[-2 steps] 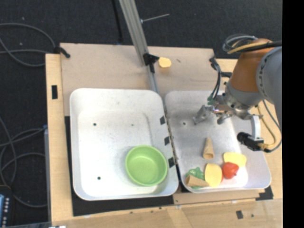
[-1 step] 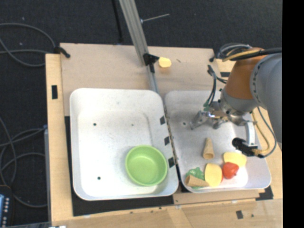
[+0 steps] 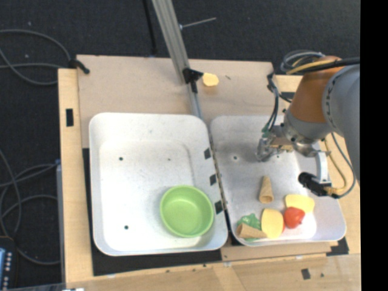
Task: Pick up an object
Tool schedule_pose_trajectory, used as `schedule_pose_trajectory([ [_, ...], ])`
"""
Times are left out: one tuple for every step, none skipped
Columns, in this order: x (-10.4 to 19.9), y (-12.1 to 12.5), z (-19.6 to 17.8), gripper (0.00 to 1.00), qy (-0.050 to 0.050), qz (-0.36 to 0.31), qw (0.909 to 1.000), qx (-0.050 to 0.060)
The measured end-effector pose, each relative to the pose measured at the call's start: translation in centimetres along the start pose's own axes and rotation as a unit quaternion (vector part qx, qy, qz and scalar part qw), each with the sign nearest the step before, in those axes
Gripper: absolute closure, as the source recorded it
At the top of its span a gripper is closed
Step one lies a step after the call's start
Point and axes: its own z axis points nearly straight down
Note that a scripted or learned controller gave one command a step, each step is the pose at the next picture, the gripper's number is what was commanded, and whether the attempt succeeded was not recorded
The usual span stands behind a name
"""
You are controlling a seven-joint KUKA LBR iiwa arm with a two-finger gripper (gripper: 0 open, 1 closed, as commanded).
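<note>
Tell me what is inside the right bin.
The right bin holds a cone, yellow pieces, a red piece and a green-topped piece. The gripper hangs above its floor, covering a patch beneath.

One fixed camera looks down at a slant from well above the bench [image 3: 139, 83], taking in both white bins [image 3: 109, 162].

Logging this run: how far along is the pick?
Nothing looks picked yet. The gripper hangs over bare floor in the right bin. The cone, yellow pieces and red piece lie nearer that bin's front edge; the green bowl sits in the left bin. Reaching and grasping remain.
</note>
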Motion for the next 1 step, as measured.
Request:
schedule_pose_trajectory([
  [0.39, -0.01, -6.35, 1.0, 0.001, -0.004, 1.0, -0.002],
])
